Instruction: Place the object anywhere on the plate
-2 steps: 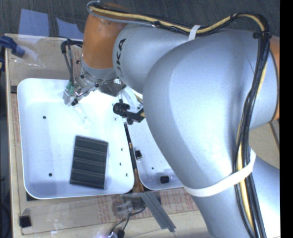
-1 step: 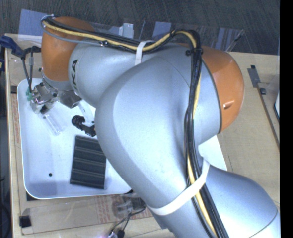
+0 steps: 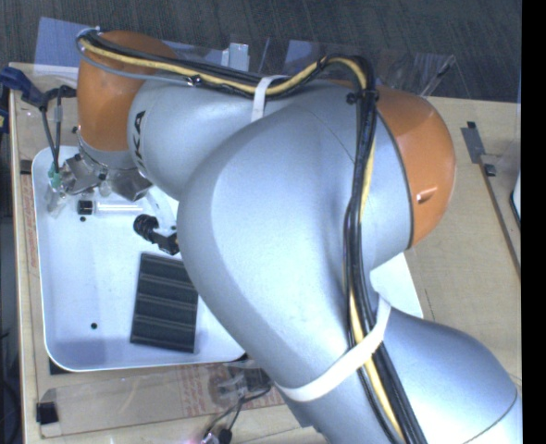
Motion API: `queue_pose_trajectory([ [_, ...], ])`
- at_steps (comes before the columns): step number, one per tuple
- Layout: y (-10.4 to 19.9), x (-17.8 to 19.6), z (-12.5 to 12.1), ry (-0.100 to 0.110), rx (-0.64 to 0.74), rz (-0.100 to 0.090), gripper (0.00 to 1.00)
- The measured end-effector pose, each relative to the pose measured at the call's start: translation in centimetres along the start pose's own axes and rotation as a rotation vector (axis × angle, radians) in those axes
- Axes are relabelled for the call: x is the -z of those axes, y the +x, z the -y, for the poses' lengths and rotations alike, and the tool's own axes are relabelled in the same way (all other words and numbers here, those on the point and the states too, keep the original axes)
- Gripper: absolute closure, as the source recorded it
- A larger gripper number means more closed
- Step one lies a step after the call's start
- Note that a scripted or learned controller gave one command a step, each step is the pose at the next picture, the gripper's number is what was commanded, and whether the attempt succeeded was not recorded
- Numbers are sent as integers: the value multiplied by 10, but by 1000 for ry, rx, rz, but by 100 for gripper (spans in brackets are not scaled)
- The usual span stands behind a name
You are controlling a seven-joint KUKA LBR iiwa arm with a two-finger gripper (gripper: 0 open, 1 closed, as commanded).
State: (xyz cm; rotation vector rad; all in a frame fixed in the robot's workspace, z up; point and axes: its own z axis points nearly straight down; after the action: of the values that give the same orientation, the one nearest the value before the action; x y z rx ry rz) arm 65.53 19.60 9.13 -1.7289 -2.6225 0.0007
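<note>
The grey arm covers most of the bench and reaches over the white bin. The dark ribbed plate lies flat near the bin's front wall. The gripper sits at the bin's far left corner; its opening and contents cannot be determined, and the object cannot be identified.

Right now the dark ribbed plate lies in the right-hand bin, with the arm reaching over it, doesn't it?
Not quite: the camera view shows the dark ribbed plate lying in the left-hand bin, not the right-hand one. The arm does reach over it.
</note>
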Motion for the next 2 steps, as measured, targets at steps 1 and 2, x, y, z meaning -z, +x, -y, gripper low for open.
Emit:
queue_pose_trajectory([
  [1,7,1,-4,-1,-423,-1,0],
  [2,11,10,-4,1,-413,-2,100],
])
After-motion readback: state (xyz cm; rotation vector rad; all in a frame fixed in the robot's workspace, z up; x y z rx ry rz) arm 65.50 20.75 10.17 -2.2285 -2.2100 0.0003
